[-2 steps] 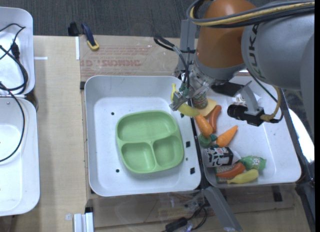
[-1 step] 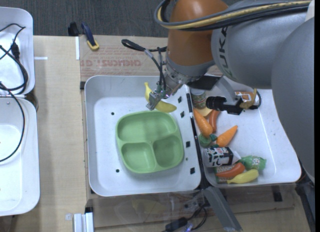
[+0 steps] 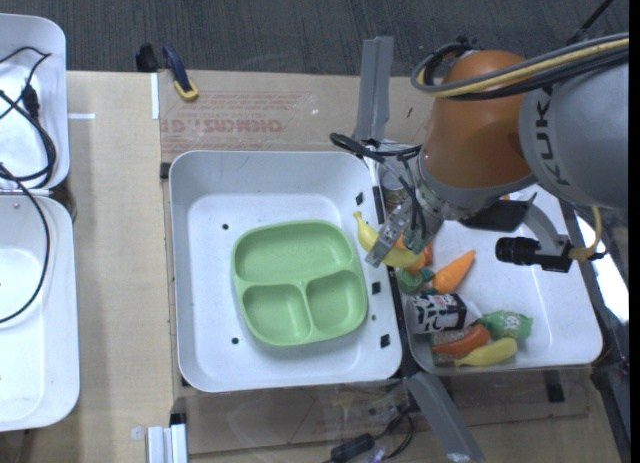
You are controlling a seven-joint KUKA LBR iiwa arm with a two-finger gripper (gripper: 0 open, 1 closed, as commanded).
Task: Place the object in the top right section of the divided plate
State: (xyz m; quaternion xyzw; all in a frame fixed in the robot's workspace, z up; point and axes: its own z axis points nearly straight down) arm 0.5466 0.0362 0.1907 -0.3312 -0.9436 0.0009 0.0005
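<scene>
Claw (image 3: 392,234) hung low over the seam between the two bins, just under the grey arm with the orange band (image 3: 485,116). A small yellow banana-shaped toy (image 3: 372,236) sat right at the fingers; it looked pinched between them, stem end poking up-left, but the fingers were mostly masked by clutter, so I couldn't tell for sure whether the claw was closed on it or just beside it. Its long axis ran roughly upper-left to lower-right.

Key relation: the light green divided plastic plate (image 3: 298,281) lay left and slightly below the claw, in the left shallow white bin (image 3: 200,251). The plate sat skewed, one big section across the top, two small ones below. Which counts as "top right" was a judgement call; I'd read it as the right end of the upper section, or else the lower right small one, nearest the claw. Either way the move needed was a short leftward carry over the bin wall.

Behind the claw, the right white bin (image 3: 570,341) held an orange carrot toy (image 3: 455,271), a black-and-white carton (image 3: 437,312), a green-white item (image 3: 508,325) and a yellow-red pair (image 3: 478,347). Brown tabletop (image 3: 120,211) around it all.
</scene>
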